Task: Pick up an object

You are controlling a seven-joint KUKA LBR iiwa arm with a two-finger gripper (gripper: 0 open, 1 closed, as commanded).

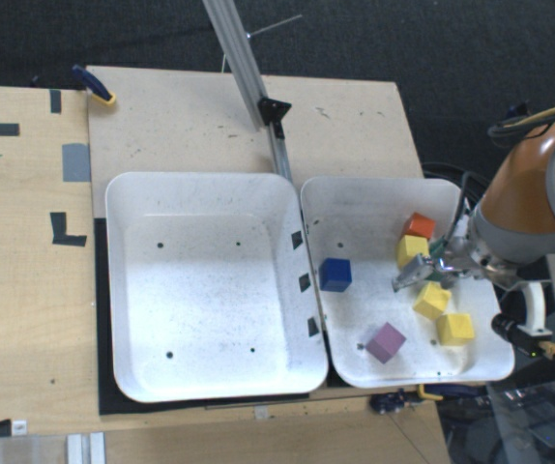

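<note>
The right bin (pixel 355 201) holds several blocks: a blue cube (pixel 335 275), a purple cube (pixel 386 342), an orange cube (pixel 420 226), and three yellow cubes (pixel 412 249) (pixel 431 301) (pixel 455 329). My gripper (pixel 415 275) reaches in from the right, low over the bin, between the upper yellow cube and the middle yellow cube. Its grey fingers (pixel 408 276) point left. No block shows between them.
The left bin (pixel 200 288) stands beside the right one, with a shared rim in the middle. A metal pole (pixel 244 61) slants up from the bench behind the bins. A blue and yellow tool (pixel 94 85) lies at the bench's far left corner.
</note>
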